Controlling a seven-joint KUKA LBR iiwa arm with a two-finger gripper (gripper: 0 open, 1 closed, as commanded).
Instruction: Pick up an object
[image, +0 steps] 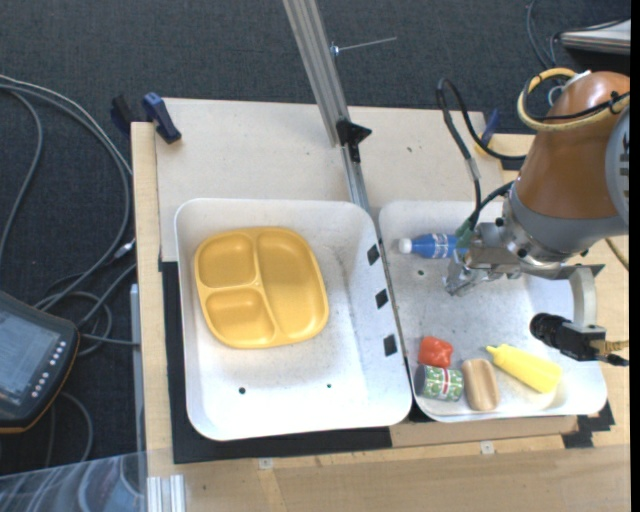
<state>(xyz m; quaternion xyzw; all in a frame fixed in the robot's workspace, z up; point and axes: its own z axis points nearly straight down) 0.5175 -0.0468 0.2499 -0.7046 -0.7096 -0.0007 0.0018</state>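
My gripper hangs over the upper part of the right bin, low near its floor. A small clear bottle with a blue label lies on its side just up and left of the gripper, close to it. Along the bin's front edge lie a red piece, a green can, a hot dog toy and a yellow banana-like piece, all well below the gripper.
The left bin holds a yellow divided plate. A metal pole slants up from between the bins. Black cables trail behind the arm. A black part juts in at the right.
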